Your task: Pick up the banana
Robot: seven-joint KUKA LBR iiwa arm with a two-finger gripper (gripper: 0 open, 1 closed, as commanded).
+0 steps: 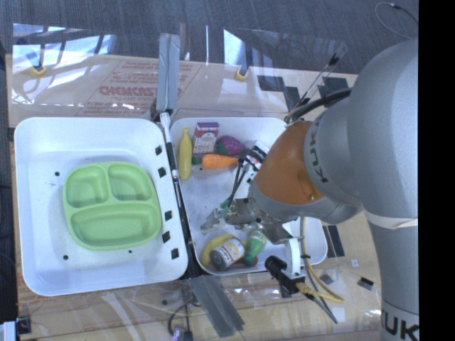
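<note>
The banana (215,245) is a short yellow curved piece lying at the front of the right bin (284,130), close to its front wall. A small jar with a red label (229,256) rests against its right side. My gripper (219,220) hangs low in the right bin, just behind and slightly above the banana, with its metal tip pointing left. Nothing shows in its grasp. The grey arm with its orange band (284,172) covers the bin's right half.
A green bottle (254,244) lies beside the jar. At the back of the right bin are a yellow squeeze bottle (185,153), a small carton (206,137), a purple eggplant (231,145) and a carrot (219,162). The left bin (43,155) holds a green divided plate (111,204).
</note>
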